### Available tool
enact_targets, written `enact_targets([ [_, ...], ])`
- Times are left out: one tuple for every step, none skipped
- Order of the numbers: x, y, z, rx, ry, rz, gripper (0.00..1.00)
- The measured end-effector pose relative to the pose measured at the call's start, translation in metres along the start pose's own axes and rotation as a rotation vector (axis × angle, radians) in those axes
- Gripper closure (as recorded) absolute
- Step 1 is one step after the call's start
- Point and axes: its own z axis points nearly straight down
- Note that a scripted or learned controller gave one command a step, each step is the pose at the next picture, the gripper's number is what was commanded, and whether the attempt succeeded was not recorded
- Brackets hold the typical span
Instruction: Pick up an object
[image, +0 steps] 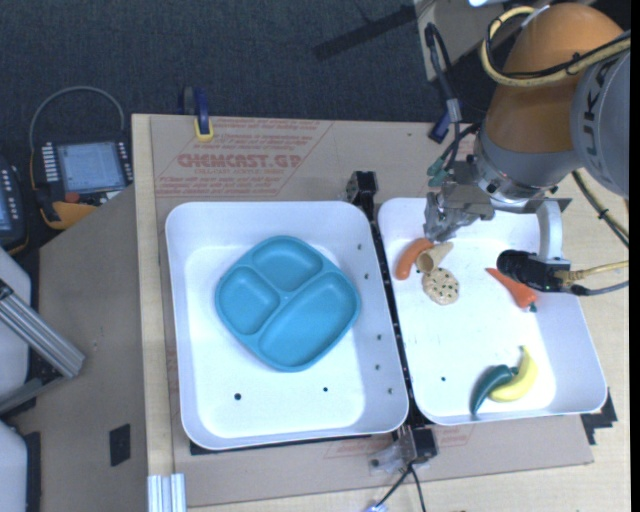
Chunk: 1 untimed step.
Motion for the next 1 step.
enact_targets([
  [0.051, -0.0096, 0.0201, 0.002, -0.001, 0.0, 1.0],
])
